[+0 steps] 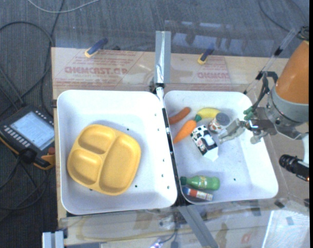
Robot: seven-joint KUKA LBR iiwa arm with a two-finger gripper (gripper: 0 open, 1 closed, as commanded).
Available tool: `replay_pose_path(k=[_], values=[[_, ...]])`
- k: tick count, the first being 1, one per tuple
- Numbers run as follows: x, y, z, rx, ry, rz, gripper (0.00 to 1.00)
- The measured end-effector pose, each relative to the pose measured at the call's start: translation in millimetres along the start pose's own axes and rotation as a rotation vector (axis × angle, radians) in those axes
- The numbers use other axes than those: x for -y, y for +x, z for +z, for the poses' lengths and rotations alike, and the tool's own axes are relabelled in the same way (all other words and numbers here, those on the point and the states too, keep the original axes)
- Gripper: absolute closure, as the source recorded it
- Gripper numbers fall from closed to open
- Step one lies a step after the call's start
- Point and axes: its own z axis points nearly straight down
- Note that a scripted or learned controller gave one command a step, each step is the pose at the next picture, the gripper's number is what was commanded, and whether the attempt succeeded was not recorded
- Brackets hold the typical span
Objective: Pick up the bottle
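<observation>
Tool (229, 132) low over the right bin (259, 182), pointing toward the view's left; finger state cannot be told. Green bottle (200, 182) lies on its side at the bin's near edge, well below-left of the tool, untouched. Black-and-white carton (202, 138) and grey-capped jar (220, 121) just beside the tool tip.

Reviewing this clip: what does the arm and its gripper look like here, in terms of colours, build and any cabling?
The arm enters from the right: a rounded orange band above a pale grey wrist section. Below it sits a metallic silver gripper with slim grey fingers, small green accents near its base, and thin dark cables looping along the wrist. A black cylindrical part projects at lower right.
</observation>
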Motion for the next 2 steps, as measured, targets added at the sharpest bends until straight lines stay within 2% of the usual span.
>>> replay_pose_path(k=[1,2], values=[[12,52,79,0.0,0.002,0.242,0.0],[5,45,99,0.0,0.003,0.383,0.0]])
